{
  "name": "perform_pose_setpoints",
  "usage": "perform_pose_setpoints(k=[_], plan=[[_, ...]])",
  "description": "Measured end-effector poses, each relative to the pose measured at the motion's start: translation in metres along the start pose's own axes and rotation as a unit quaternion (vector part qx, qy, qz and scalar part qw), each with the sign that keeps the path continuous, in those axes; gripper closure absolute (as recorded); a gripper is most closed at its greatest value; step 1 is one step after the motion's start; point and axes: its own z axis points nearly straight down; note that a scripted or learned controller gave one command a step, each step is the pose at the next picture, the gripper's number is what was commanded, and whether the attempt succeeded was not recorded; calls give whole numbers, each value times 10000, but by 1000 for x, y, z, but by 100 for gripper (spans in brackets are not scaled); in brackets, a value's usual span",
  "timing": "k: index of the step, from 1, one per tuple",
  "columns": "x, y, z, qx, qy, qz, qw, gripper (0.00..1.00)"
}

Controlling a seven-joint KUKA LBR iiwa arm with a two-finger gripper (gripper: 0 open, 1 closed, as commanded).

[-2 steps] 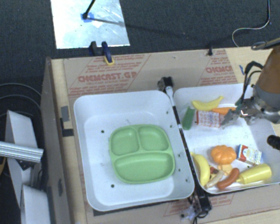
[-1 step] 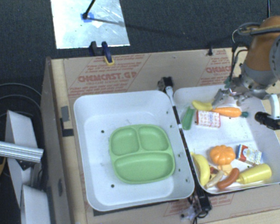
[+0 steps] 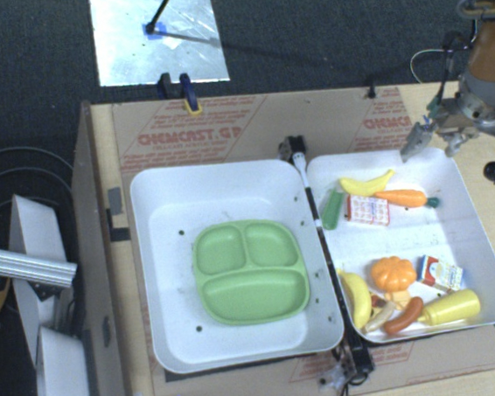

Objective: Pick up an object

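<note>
My gripper (image 3: 433, 141) hangs above the far right corner of the right bin (image 3: 469, 213), fingers spread and nothing between them. Just below and left of it lie a yellow banana (image 3: 367, 184) and an orange carrot (image 3: 401, 197). Beside these are a green item (image 3: 330, 209) and a red-and-white box (image 3: 368, 212). Nearer the front sit an orange pumpkin (image 3: 391, 272), a second banana (image 3: 356, 295), a small carton (image 3: 438, 273), a yellow bottle (image 3: 451, 307) and a sausage (image 3: 403, 317).
The left bin (image 3: 160, 246) holds a green divided plate (image 3: 250, 268). A clamp (image 3: 295, 150) sits at the far end of the ridge between the bins. Cardboard (image 3: 214, 126) lies under both bins. A metal rail (image 3: 24, 265) and cables lie off the bench's left.
</note>
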Motion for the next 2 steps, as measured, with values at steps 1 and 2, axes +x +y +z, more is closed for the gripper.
perform_pose_setpoints(k=[1,2], plan=[[64,-17,42,60,31,-26,10000,0],[124,1,98,-18,-15,-37,10000,0]])
